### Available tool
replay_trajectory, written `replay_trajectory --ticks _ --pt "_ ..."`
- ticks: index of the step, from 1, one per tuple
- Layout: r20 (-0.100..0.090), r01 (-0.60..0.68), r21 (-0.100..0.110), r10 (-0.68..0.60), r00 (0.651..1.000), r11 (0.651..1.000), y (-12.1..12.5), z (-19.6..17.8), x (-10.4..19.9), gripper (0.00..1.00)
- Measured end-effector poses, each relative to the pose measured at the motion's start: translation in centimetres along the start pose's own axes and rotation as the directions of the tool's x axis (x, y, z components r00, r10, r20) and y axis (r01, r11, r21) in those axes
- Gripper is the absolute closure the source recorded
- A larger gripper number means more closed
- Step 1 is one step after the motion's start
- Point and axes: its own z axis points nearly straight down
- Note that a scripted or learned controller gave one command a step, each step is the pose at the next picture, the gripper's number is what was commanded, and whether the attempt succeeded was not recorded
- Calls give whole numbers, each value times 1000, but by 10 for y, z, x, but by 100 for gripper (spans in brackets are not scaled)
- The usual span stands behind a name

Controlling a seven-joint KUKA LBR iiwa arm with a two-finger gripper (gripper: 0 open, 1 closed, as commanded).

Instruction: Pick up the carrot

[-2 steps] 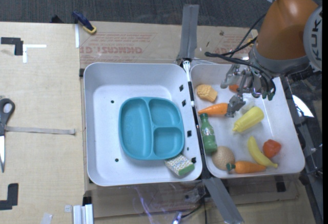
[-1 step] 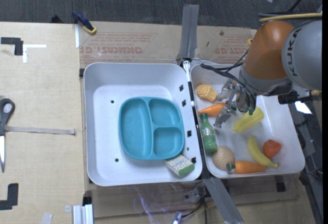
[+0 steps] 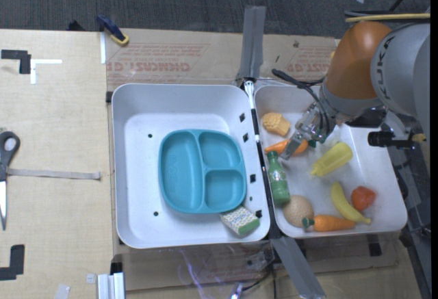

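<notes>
Two orange carrot-like pieces lie in the right bin (image 3: 383, 174). A small carrot (image 3: 278, 147) rests near the bin's left wall, below a yellow waffle-like piece (image 3: 276, 124). A longer carrot (image 3: 332, 224) lies along the front wall. My gripper (image 3: 299, 143) is lowered into the bin from the right, and its tip sits right at the small carrot's right end, covering part of it. The grey arm with the orange band (image 3: 359, 61) rises behind it.
The right bin also holds a green bottle (image 3: 277, 178), a yellow corn-like piece (image 3: 332, 159), a banana (image 3: 344, 202), a red tomato (image 3: 363, 197) and a beige round piece (image 3: 298, 210). The left bin (image 3: 130, 174) holds a teal divided plate (image 3: 203, 171) and a sponge (image 3: 241, 221).
</notes>
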Motion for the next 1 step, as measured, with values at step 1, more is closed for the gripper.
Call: replay_trajectory --ticks 1 --pt "4 3 0 -3 1000 1000 1 -11 -1 100"
